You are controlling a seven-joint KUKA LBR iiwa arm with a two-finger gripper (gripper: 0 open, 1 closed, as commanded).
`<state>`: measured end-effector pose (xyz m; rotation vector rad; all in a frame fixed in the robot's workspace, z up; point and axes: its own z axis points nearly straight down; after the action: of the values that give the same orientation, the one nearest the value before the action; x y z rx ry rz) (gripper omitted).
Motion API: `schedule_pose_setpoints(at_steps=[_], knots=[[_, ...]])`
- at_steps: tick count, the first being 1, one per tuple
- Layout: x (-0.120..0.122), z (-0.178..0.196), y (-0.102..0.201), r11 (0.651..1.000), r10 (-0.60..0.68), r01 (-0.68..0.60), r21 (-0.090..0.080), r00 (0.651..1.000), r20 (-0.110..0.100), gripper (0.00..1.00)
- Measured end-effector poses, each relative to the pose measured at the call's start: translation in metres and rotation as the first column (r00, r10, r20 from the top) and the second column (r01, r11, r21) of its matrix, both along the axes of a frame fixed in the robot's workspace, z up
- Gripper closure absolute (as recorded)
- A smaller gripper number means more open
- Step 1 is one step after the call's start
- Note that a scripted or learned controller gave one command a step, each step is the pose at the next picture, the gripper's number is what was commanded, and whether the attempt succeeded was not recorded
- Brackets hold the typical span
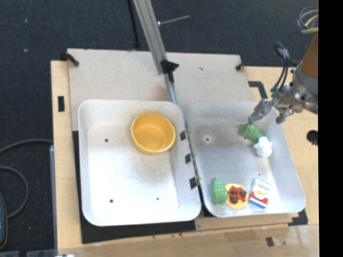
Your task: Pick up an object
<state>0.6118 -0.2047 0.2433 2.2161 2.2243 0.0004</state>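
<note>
**White bins, nothing lifted yet**

Nearest the camera, along the front wall of the right bin (289,167), three small things lie in a row: a green knobbly toy (218,190) close to the wall shared with the other bin, a yellow piece with red spots (236,195) just beside it, and a small white carton with red and blue print (260,193) next to that. All three rest on the bin floor, well apart from the arm.

Further back in the same bin, a white lump (262,146) lies touching or nearly touching a green rounded object (250,131). The gripper (269,111) hangs just behind and above that green object, its fingers (260,111) pointing down toward it. Whether they stand apart or together I cannot tell; the slant of the view and the dark wrist parts blur them. Nothing shows between them, so no grasp can be claimed.

In the left bin (91,159) a yellow bowl (153,132) sits upright near the back, alone. Both bins stand on the table (61,143), and a metal post (150,25) rises behind them.

As I judge it, the task is at the approach stage: the arm is placed over a likely target, the green object, but closing, gripping and lifting all remain. The white lump crowding it could spoil a clean grip.
</note>
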Motion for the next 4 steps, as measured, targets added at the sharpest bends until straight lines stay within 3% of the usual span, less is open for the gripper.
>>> schedule_pose_setpoints(at_steps=[1,3,4], knots=[[0.0,0.0,0.0,1.0,0.0,0.0,-0.001,1.0,0.0,0.0],[0.0,-0.116,-0.001,1.0,-0.003,0.003,0.0,1.0,-0.005,0.0],[-0.001,-0.143,-0.003,1.0,-0.005,0.005,-0.002,1.0,-0.003,0.0]])
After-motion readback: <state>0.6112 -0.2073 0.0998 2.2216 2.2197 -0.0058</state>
